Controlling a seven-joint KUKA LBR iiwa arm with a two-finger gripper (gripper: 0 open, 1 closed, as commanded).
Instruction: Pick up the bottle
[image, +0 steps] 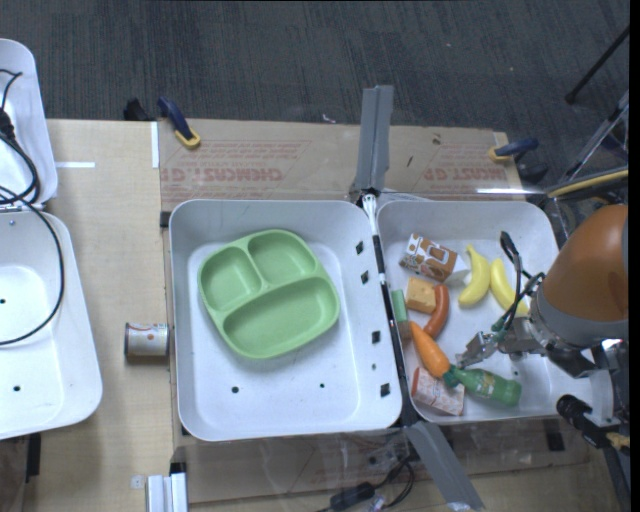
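Green bottle (487, 385) is lying flat in the right bin (540, 215) beside the carrot (430, 350); I'm hovering the tool (480, 349) just above (grip state: can't tell).

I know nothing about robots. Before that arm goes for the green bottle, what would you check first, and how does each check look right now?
1. Green bottle lies on its side in the right bin: ok.
2. Gripper close above the bottle's cap end: ok.
3. Bottle between the fingers: not ok, nothing seen held.
4. Space around the bottle: not ok, the carrot and a pink-white packet crowd its cap.
5. Fingers open enough: cannot tell.
6. Green plate in the left bin, out of the way: ok.
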